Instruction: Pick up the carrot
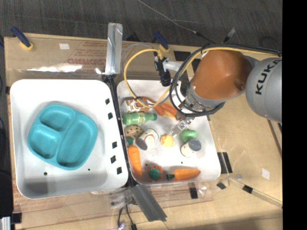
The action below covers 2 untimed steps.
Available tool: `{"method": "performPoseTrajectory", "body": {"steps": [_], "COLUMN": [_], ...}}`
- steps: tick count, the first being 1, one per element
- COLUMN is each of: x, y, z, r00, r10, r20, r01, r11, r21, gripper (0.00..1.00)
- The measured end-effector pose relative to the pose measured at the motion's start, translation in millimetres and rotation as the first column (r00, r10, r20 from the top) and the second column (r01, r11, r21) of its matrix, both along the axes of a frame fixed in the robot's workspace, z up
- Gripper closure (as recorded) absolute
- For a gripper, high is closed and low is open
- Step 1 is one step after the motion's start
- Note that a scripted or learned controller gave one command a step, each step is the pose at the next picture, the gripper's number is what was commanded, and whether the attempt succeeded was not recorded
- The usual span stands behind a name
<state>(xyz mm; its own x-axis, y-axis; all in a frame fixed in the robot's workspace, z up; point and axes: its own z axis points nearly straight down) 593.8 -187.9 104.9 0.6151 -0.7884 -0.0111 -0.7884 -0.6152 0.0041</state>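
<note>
Orange-banded arm (218, 75) over right bin (211, 143), gripper (183, 125) near carrot (166, 110), jaw state unclear

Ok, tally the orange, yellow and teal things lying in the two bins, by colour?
Orange: 3, the left carrot, the front carrot and the back orange piece
Yellow: 1, the yellow piece
Teal: 1, the teal tray
Total: 5

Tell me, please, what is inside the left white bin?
Inside the left white bin lies a teal divided tray with three compartments. Nothing is seen in the compartments. What is under the tray cannot be seen, because the tray covers that part of the bin floor.
</note>
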Motion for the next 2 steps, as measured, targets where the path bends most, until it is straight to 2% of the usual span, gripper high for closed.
{"method": "performPoseTrajectory", "body": {"steps": [1,2], "x": [-16,3], "y": [-10,-19], "z": [41,69], "r00": [0.941,0.77], "r10": [0.339,0.638], "r20": [0.013,0.016], "r01": [-0.339,-0.638], "r11": [0.941,0.77], "r21": [-0.003,-0.008], "gripper": [1.0,1.0]}}
